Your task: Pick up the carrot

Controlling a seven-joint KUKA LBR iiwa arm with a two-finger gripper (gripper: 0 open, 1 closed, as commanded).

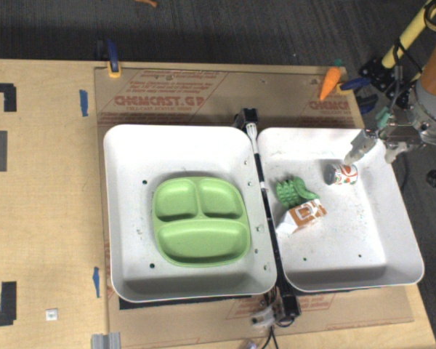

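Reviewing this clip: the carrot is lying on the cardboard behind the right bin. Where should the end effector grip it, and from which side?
Probably from above, across the orange body of the carrot, near its middle. It lies slanted on the flat cardboard, green top away from the right bin, so the fingers should close across its narrow width.

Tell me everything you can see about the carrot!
The carrot is small and orange with a bit of green at its top end, and it looks like a plastic toy. It lies tilted on the brown cardboard sheet behind the right white bin, outside both bins, green end pointing away from the bin. It seems to rest on the cardboard alone. The end effector is apart from it, over the right bin.
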